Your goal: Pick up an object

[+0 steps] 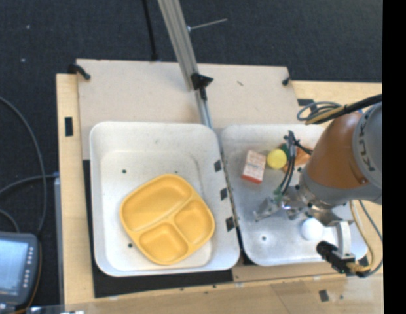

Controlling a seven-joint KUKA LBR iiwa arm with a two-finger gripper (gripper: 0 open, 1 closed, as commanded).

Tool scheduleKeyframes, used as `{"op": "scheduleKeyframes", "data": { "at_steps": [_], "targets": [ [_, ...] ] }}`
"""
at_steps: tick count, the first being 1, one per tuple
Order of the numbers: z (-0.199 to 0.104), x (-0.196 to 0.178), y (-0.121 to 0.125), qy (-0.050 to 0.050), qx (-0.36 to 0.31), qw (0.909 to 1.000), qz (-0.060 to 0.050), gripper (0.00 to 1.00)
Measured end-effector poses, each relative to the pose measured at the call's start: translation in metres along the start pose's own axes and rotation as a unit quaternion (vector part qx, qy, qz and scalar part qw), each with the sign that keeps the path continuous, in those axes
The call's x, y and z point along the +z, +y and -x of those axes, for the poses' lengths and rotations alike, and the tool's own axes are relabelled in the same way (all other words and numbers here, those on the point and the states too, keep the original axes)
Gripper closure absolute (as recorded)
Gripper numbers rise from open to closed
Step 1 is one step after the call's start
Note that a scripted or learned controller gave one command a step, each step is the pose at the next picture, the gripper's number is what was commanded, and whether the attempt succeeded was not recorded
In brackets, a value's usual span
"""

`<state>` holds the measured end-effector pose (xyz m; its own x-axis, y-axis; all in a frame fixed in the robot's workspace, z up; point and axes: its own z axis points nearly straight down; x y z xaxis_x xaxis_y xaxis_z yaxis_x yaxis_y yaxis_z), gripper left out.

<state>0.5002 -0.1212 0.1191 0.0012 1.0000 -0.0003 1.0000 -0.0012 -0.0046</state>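
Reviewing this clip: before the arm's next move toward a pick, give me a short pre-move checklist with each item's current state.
1. Candidate objects present in the right bin: ok. A small box, a yellow ball and a white ball lie there.
2. Gripper positioned over the right bin: ok.
3. Object between the fingers: not ok, none seen there.
4. Finger opening: cannot tell, too small and blurred.
5. Targets unobstructed: not ok in part. The arm overhangs the bin's right side, so anything under it is hidden.
6. Yellow divided tray lies apart in the left bin: ok.
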Motion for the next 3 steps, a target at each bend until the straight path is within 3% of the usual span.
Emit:
{"op": "scheduleKeyframes", "data": {
  "at_steps": [1,3],
  "targets": [
    [0.001,-0.015,0.003,0.000,0.003,1.0000,0.005,1.00],
    [0.004,-0.088,0.005,-0.001,-0.002,1.0000,0.005,1.00]
  ]
}}
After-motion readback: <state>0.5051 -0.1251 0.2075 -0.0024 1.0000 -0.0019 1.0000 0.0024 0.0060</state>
